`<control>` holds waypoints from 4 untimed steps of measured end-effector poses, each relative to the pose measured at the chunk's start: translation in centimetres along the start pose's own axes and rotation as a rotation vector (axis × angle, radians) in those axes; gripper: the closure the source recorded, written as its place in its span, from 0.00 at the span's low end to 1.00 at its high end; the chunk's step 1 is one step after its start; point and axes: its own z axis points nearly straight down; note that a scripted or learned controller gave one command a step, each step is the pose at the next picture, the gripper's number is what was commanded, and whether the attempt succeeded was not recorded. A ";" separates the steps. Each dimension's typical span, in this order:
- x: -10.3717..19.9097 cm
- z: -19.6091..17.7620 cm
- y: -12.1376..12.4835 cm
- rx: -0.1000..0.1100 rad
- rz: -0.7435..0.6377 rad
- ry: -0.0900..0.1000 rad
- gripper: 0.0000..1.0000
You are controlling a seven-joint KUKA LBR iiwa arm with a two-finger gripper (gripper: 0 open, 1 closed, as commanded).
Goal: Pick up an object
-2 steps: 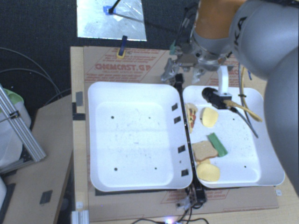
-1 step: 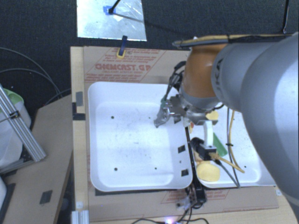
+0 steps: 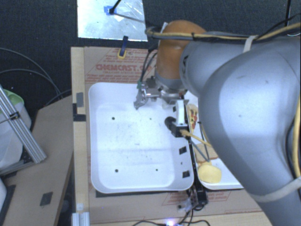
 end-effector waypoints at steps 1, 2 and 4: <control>-1.9 -5.9 -8.8 0.007 0.008 0.000 0.00; 1.4 4.9 -8.0 0.006 0.003 -0.002 0.00; 9.2 3.3 -2.8 0.003 0.000 -0.001 1.00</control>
